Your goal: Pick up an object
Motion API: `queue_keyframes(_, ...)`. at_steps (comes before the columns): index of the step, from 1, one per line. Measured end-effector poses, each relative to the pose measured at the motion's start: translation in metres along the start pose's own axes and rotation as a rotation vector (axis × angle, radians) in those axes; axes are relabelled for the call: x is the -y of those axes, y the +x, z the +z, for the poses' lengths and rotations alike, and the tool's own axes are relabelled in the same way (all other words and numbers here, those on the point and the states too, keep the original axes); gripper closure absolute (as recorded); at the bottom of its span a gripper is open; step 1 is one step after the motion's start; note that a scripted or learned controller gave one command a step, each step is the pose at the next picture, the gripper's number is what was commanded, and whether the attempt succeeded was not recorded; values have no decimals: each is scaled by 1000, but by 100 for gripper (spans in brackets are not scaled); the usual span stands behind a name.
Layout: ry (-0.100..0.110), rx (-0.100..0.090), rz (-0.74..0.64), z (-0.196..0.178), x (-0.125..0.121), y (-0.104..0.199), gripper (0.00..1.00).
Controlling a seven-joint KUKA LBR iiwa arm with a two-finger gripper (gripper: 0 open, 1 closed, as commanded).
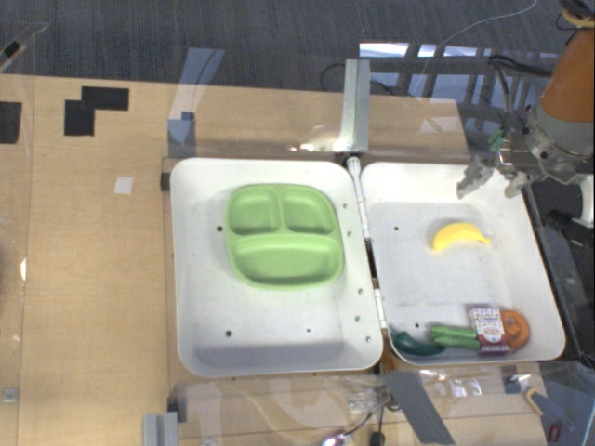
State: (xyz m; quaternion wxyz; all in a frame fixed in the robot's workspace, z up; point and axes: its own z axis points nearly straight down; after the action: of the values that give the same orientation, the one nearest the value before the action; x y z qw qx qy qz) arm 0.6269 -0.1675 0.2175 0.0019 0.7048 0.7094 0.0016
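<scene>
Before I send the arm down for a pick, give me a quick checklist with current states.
1. Gripper open: ok, fingers spread apart.
2. Gripper free of load: ok, nothing between the fingers.
3. Target reachable: ok, banana lies alone in the right bin, below the gripper in the view.
4. Space around banana: ok, nothing touches it.
5. Other items: not ok for easy grasp, green item, packet and orange item crowd the near wall.
6. Gripper height over bin: cannot tell.
</scene>
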Motion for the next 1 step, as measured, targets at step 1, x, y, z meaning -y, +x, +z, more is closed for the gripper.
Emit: queue_keyframes(1, -2, 1, -69, 121, 24, -14, 0)
